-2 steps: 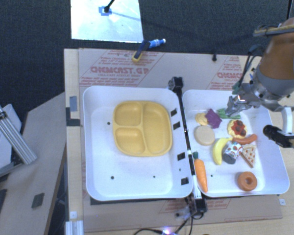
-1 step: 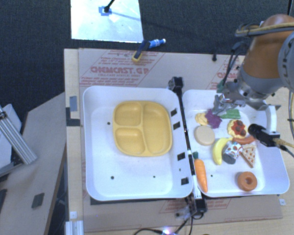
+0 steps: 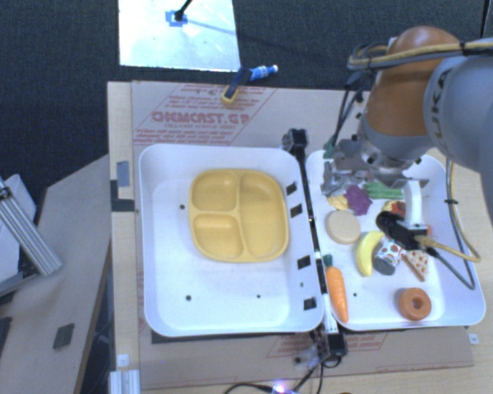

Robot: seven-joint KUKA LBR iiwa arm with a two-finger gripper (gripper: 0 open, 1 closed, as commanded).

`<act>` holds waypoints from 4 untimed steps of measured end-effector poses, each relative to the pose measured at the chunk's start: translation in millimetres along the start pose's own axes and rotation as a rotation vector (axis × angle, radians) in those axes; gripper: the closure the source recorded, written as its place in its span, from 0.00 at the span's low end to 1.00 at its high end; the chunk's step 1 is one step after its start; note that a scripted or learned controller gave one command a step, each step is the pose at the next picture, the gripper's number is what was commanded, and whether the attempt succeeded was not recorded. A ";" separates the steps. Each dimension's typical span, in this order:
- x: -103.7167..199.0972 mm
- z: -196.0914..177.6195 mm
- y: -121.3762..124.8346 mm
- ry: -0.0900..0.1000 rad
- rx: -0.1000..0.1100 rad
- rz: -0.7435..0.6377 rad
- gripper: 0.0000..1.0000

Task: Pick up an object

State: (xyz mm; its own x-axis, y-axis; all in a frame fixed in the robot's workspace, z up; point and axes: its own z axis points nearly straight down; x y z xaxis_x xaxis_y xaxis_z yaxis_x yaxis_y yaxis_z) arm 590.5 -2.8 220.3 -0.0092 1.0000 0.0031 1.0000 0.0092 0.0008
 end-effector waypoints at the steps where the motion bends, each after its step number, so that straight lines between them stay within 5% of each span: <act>1: 59.6 -11.3 -1.6 0.000 -0.001 -0.001 1.00; 2: 103.6 4.5 -7.2 -0.001 0.002 0.000 1.00; 4: 99.2 -0.1 2.8 -0.002 -0.001 0.007 1.00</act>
